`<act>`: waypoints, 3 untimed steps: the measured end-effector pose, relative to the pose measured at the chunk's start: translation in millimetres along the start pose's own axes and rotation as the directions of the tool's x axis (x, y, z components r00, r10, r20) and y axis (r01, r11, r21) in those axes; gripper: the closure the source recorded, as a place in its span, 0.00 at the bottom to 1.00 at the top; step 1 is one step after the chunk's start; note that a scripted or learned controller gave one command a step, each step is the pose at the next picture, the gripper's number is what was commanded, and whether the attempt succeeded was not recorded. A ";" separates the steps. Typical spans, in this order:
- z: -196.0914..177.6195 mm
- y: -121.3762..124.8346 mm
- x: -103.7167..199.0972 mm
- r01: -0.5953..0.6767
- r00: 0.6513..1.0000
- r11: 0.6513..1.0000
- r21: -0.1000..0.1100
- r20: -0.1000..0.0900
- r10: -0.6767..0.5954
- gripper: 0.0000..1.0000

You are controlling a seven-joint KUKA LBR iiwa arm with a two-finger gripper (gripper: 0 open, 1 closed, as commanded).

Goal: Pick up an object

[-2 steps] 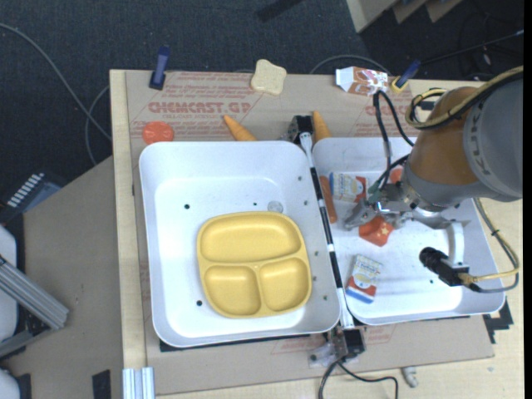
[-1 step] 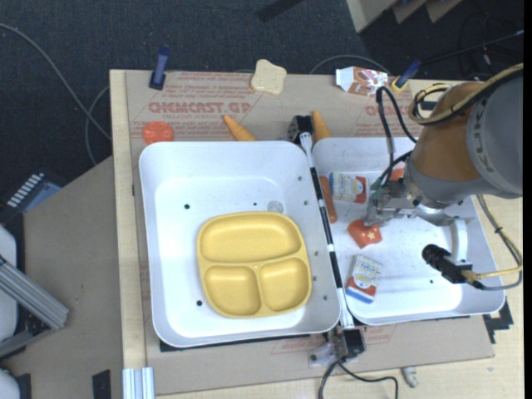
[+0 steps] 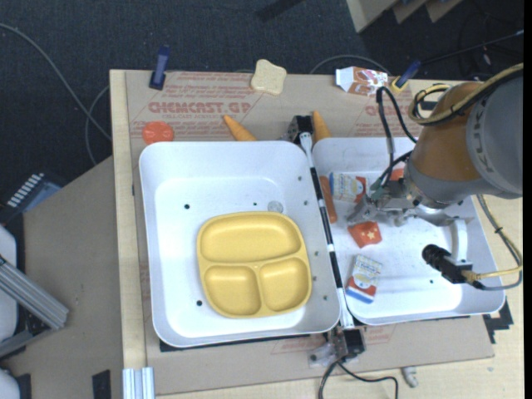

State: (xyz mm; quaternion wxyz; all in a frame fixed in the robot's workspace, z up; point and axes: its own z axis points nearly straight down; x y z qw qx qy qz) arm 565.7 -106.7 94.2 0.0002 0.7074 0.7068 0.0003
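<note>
A yellow three-compartment plastic tray (image 3: 252,263) lay in the left white bin (image 3: 166,181). In the right white bin (image 3: 432,299), near its left wall, sat a small red block (image 3: 366,234), seemingly light and rigid, best pinched across its flat sides. The gripper (image 3: 384,206) hung just above it; whether it was clenched, I couldn't tell. Cardboard (image 3: 199,98) covered the bench.

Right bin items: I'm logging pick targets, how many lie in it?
3: a carton at the right bin's back left, a red piece mid-left, a packet front left. The arm may hide more.
</note>
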 end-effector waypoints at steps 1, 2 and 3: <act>10.2 -31.6 12.2 0.000 1.000 1.000 0.004 -0.001 0.000 0.00; 9.8 -14.8 5.7 0.001 1.000 1.000 -0.001 0.001 -0.001 0.00; 0.1 -14.5 5.9 0.000 1.000 1.000 -0.003 0.001 0.000 1.00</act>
